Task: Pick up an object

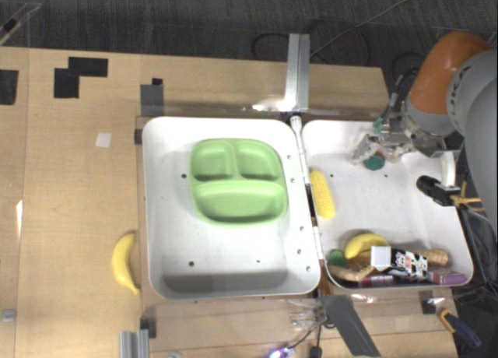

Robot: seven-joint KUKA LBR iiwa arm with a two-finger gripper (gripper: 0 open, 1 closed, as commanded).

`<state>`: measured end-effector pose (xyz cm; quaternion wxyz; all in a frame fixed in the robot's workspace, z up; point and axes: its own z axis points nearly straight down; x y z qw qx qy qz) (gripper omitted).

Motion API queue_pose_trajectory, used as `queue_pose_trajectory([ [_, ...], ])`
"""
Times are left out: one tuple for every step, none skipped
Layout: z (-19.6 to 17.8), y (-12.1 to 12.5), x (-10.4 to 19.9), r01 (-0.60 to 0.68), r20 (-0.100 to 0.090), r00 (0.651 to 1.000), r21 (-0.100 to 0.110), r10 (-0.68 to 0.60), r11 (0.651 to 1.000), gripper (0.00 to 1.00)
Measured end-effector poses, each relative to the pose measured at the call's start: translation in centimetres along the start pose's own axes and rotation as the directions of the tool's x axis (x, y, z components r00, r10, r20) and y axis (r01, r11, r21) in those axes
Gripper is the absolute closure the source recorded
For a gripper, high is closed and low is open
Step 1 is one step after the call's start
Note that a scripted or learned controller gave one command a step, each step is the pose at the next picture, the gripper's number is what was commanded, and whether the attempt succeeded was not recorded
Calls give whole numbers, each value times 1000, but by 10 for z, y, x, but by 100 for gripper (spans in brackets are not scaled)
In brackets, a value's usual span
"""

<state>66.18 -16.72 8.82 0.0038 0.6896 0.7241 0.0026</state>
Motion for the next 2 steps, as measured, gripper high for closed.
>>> queue_pose_trajectory([
  [-14, 3, 2, 9, 3, 1000, -8, -9, 1000, 100],
  [-102, 5, 69, -55, -2, 999, 0, 55, 999, 100],
])
